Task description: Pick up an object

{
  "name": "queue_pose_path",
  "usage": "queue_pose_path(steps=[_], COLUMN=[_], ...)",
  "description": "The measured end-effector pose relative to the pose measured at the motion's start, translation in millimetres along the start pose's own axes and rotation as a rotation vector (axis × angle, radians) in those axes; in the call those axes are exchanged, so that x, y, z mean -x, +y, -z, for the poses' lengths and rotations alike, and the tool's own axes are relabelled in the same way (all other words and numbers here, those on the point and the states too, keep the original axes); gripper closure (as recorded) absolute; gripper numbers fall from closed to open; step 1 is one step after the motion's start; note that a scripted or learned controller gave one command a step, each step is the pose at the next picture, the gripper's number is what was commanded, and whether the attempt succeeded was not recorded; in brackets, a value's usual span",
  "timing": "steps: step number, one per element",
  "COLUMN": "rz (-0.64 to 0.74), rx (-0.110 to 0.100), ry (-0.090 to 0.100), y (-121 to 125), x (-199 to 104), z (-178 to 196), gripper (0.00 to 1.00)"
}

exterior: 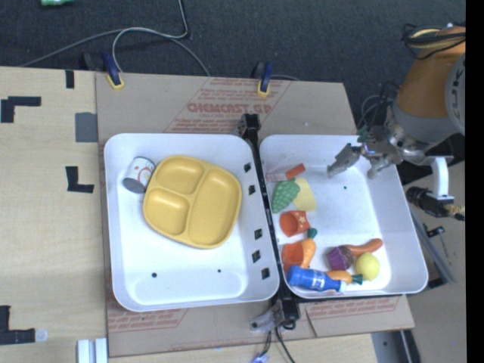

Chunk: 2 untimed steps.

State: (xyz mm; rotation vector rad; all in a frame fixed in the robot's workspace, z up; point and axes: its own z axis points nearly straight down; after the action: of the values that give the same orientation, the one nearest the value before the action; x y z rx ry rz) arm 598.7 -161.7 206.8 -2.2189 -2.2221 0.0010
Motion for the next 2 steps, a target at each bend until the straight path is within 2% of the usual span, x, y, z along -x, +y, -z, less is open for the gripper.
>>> queue_pose_path(steps=[1, 2], rz=[-0.002, 0.0], rx=[-0.004, -0.002], ry=[-0.004, -0.001], y=[37.3, 21.1], x=[-42.1, -60.1], z=[-60.7, -96.1], gripper=[0.0, 0.0])
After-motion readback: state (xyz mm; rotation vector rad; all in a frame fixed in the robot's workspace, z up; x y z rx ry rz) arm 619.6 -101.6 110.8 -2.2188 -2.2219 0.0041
